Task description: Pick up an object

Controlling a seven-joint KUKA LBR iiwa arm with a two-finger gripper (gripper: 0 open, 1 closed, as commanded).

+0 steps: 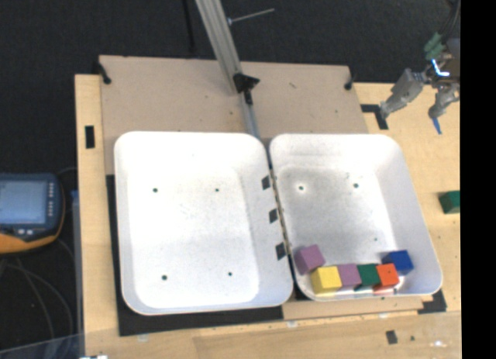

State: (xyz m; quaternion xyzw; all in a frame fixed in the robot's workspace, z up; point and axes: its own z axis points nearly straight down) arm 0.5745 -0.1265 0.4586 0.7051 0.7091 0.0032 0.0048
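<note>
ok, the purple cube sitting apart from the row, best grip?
Take the purple cube from straight above, fingers on its left and upper faces' opposites where it stands free; the yellow cube crowds its lower right corner. It sits slightly rotated, so turn the wrist to match.

Even overhead light is washing the white bins (194, 218) pale; shadows are lying faint, and the whole picture is looking soft.
</note>
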